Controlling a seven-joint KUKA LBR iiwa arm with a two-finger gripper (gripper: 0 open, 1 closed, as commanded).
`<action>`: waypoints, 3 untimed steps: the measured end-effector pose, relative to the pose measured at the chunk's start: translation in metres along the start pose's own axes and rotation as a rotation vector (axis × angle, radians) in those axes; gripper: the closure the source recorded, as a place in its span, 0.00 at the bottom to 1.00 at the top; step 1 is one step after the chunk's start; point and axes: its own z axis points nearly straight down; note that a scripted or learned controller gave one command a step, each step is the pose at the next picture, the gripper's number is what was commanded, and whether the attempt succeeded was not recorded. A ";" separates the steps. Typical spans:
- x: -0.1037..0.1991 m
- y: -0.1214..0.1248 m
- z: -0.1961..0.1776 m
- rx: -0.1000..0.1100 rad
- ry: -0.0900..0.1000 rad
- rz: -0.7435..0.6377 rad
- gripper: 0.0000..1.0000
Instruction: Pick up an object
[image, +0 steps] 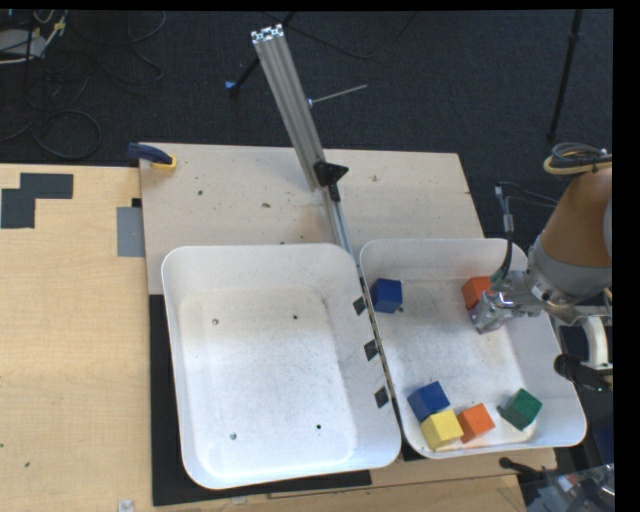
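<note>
Along the right white plastic bin's (560, 435) near edge sit a yellow cube (441, 429), a small orange cube (477, 421), a blue cube (429, 399) and a green cube (521, 408). Farther back, the metal two-finger gripper (488, 312) is down beside an orange block (475, 292) near the right wall; whether it grips cannot be told. A second blue cube (386, 295) lies by the left wall.

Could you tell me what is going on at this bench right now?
The arm has its gripper low in the right bin, right beside an orange cube near the far wall. I can't tell if it has hold of it. Five other cubes lie in that bin: two blue, one yellow, one orange, one green.
</note>
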 end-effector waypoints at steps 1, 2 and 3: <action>0.009 0.000 -0.053 -0.001 -0.001 0.000 1.00; 0.010 -0.009 -0.096 0.004 0.000 -0.001 1.00; 0.009 -0.008 -0.110 0.002 0.000 -0.002 1.00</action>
